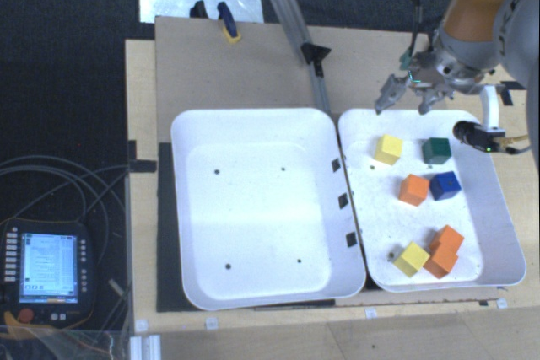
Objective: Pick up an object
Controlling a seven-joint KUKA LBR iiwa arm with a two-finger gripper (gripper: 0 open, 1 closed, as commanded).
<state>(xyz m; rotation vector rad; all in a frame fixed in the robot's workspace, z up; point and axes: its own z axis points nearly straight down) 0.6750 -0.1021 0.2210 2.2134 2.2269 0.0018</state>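
A robotics lab: bench (253, 63) with white bins (253, 131), teach pendant (46, 270), trailing cables (76, 181).

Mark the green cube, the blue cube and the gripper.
green cube (436, 150), camera view, its top face.
blue cube (445, 185), camera view, its top face.
gripper (407, 103), camera view, midway between its fingertips.

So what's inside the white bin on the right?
The right bin holds seven small blocks: two yellow, a green, a blue and three orange. The near pair of orange blocks touch, so anything beneath them is covered.
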